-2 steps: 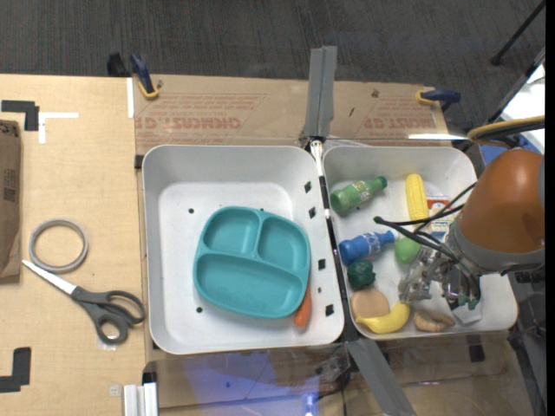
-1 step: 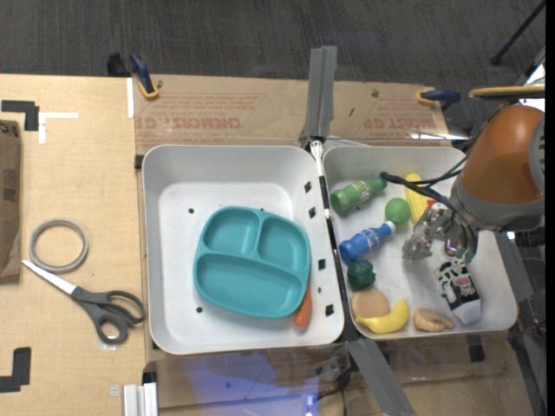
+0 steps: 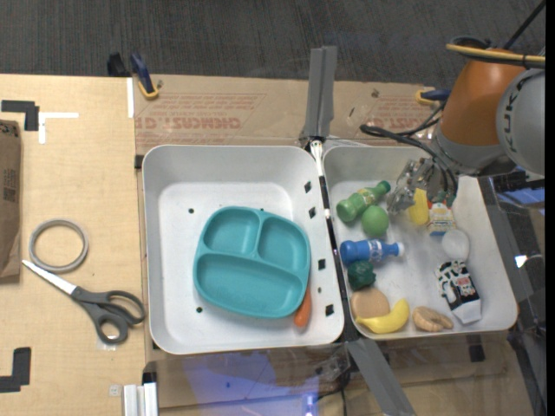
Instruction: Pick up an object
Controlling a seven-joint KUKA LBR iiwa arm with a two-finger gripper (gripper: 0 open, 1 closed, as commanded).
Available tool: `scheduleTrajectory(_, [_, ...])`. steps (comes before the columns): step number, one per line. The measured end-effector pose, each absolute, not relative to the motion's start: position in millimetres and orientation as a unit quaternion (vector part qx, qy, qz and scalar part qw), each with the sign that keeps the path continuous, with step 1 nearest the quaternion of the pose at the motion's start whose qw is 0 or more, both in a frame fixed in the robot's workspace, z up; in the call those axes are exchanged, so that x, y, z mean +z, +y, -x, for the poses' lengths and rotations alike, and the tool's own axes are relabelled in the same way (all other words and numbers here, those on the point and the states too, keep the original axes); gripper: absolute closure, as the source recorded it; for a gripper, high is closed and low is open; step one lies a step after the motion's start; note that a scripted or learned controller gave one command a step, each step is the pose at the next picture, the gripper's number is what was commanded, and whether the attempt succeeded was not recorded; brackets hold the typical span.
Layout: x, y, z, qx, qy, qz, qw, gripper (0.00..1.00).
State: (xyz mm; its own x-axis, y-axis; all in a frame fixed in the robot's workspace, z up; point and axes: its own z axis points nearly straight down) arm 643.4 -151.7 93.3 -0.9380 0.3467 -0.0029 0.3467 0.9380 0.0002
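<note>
My gripper (image 3: pixel 414 187) hangs low over the back of the right bin (image 3: pixel 494 258), under the grey arm with its orange band (image 3: pixel 473 102). Just below it lies a yellow object (image 3: pixel 421 208), and whether the two touch is unclear. A green bottle (image 3: pixel 361 202) and a green ball (image 3: pixel 375 222) lie just to its left. A small bottle with a light label (image 3: pixel 440 220) sits to its right. Nearer the front lie a blue bottle (image 3: pixel 369 250), a banana (image 3: pixel 387 317) and a cow-patterned carton (image 3: pixel 457 289).
The left bin (image 3: pixel 165 232) holds a teal divided plate (image 3: pixel 253 262) and an orange carrot (image 3: pixel 302 310). Scissors (image 3: pixel 91 302) and a tape roll (image 3: pixel 58 243) lie on the wooden bench at the left. A dark green lump (image 3: pixel 362 275), a tan disc (image 3: pixel 370 302) and a bagel (image 3: pixel 431 319) crowd the right bin's front.
</note>
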Motion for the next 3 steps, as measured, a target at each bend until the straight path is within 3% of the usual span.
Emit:
scheduleTrajectory(1, [92.5,-142.2,-584.3,-0.0003,0.974,-0.228,0.001,0.0])
scheduleTrajectory(2, [91.9,-92.1,-540.7,0.0,0.973,-0.229,0.0,0.0])
scheduleTrajectory(3, [101.1,-92.3,-541.4,-0.0008,0.974,-0.228,0.001,1.0])
